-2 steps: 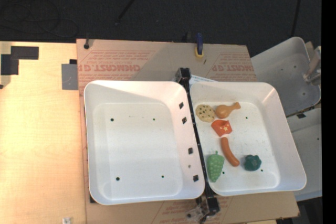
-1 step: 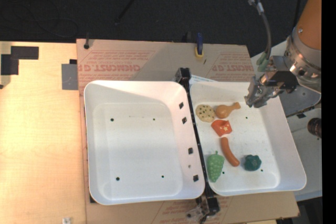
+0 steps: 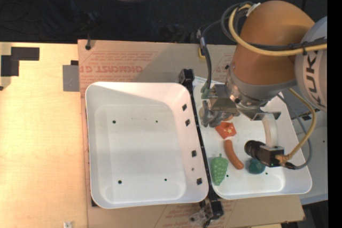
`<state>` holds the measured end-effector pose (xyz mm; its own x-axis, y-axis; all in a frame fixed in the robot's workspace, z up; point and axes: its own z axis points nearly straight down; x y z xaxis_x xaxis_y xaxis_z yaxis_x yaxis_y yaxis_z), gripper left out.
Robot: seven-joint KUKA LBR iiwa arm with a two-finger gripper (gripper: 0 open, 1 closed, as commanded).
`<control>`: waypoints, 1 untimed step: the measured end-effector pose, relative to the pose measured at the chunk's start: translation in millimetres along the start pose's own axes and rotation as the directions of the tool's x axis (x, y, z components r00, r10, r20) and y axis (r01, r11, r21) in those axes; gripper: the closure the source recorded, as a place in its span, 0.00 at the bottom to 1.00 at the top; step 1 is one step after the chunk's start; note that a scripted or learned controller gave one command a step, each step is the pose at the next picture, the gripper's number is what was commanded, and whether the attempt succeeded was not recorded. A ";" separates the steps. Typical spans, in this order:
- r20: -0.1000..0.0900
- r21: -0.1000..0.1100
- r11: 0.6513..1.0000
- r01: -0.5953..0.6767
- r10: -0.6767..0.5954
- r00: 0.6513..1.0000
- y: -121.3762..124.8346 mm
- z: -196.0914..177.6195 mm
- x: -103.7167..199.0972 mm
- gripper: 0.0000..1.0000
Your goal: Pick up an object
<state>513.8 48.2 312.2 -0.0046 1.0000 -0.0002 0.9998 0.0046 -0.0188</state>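
Over the right white bin (image 3: 299, 187), near its far-left corner, the gripper (image 3: 212, 112) is lowered just beside a small red square block (image 3: 227, 130). Nothing is seen between the fingers, and whether they are spread cannot be told. No object has been lifted yet: an orange sausage-shaped toy (image 3: 233, 155), a green knobbly toy (image 3: 218, 168) and a teal lump (image 3: 256, 166) are left along the near edge.

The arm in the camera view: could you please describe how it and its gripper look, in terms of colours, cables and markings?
The arm has a pale grey shell bearing dark lettering, of which a K and part of a U show, and a large rounded orange band above the wrist. Yellowish cables loop around the orange part, and a dark one runs down beside it. The gripper is a compact grey metal assembly.
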 end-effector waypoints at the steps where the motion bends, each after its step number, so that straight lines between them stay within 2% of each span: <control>1: -0.003 -0.032 0.999 -0.001 0.001 1.000 4.4 -142.9 28.0 1.00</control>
<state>520.8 76.2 455.0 -0.0034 1.0000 0.0025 0.9999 0.0033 0.0128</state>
